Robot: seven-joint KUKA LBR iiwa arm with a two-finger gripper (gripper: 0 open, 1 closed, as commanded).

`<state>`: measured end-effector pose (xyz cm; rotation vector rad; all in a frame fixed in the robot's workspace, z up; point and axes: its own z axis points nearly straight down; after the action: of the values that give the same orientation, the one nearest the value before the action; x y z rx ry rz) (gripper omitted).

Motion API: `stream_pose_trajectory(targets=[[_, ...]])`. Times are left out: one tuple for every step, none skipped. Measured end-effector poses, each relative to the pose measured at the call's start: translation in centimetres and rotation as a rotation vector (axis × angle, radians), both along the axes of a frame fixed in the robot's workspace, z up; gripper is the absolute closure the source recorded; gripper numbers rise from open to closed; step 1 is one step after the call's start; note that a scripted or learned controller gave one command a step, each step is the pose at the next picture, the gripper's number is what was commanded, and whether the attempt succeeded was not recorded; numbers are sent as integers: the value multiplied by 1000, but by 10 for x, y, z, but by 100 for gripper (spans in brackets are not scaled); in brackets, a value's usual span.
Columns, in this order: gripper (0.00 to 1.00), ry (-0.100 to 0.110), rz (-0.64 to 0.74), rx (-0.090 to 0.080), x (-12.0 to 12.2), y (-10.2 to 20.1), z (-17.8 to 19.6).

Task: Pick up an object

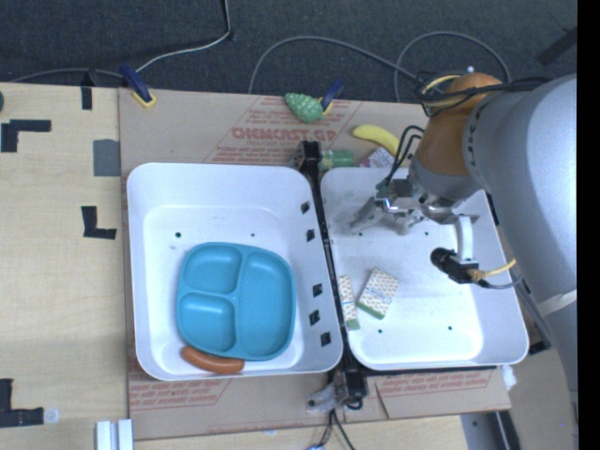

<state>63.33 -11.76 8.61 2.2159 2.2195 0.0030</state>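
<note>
My gripper (382, 219) hangs over the upper part of the right bin (441, 340), its fingers spread open above bare white floor with nothing between them. A small white-and-green box (378, 293) lies lower in that bin, well below the gripper. A second small patterned packet (348, 300) rests against the divider beside it. In the left bin (155, 204) sits a blue divided plate (235, 299) with an orange sausage (213, 361) at its lower edge.
A yellow banana (375, 137) and a green toy (304, 107) lie on the cardboard behind the bins. The grey arm with its orange band (450, 139) covers the right bin's upper right corner. A black fitting with a yellow cable (452, 263) hangs over the bin's right side.
</note>
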Motion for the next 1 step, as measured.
stream_pose_trajectory(targets=[[0, 3, 0, 0, -18, 22, 0]])
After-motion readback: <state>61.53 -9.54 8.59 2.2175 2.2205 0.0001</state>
